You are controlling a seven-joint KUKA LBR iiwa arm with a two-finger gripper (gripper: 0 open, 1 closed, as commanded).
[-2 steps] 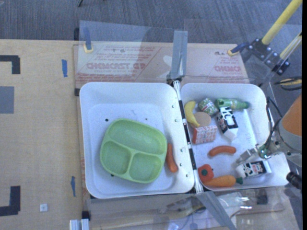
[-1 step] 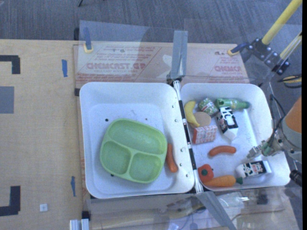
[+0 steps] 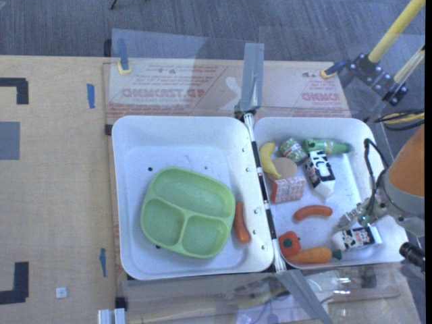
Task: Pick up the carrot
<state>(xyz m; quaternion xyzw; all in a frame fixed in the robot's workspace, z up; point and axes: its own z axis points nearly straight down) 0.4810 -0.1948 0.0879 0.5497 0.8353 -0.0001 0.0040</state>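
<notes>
The carrot is an orange tapered piece lying flat along the front wall of the right bin. A red piece with a green spot touches its left end. My gripper hangs low over the right side of that bin, to the right of the carrot, a little behind it and apart from it. Just in front of the gripper lies a small white carton with dark print. The orange band of the arm enters from the right edge.
The right bin also holds a banana, a can, a green bottle, a black-and-white carton, a red box and a sausage. The left bin holds a green divided tray and an orange stick.
</notes>
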